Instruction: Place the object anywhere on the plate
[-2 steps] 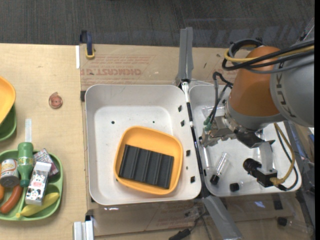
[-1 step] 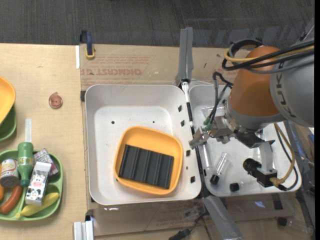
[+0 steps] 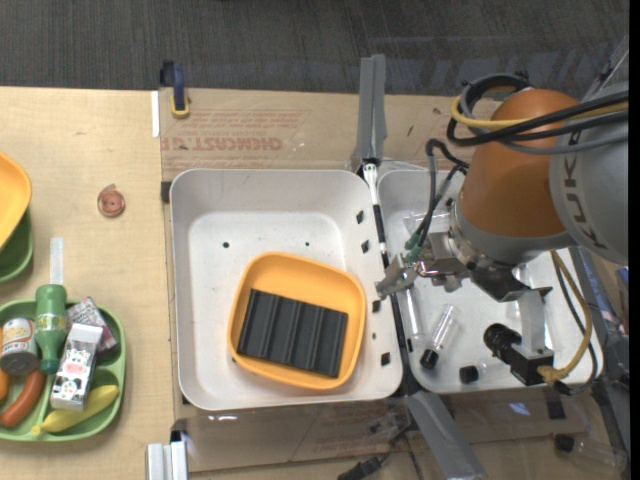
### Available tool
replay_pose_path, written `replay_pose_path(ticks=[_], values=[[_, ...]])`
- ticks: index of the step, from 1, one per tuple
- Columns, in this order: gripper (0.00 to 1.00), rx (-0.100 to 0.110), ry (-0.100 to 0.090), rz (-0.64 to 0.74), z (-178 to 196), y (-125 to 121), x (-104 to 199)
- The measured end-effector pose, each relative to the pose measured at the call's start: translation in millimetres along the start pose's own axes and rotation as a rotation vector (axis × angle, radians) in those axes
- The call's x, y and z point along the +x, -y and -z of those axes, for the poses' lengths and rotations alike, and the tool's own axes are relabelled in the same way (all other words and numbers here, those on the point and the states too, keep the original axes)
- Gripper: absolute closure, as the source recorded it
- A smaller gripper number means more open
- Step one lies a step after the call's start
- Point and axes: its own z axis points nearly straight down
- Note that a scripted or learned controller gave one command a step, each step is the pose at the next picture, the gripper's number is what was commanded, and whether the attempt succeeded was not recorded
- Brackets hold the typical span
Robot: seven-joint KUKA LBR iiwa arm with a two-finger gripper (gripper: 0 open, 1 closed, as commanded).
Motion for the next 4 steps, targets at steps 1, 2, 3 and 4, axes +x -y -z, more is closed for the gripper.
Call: replay_pose_path(ticks=[1, 2, 3, 4], values=[[0.0, 0.003, 0.0, -0.068, -7, -1, 22], [0.0, 0.002, 0.001, -0.078, -47, -52, -72], [0.0, 0.002, -0.001, -0.113, -47, -5, -89], [0.0, 0.002, -0.002, -0.2, -47, 6, -76]])
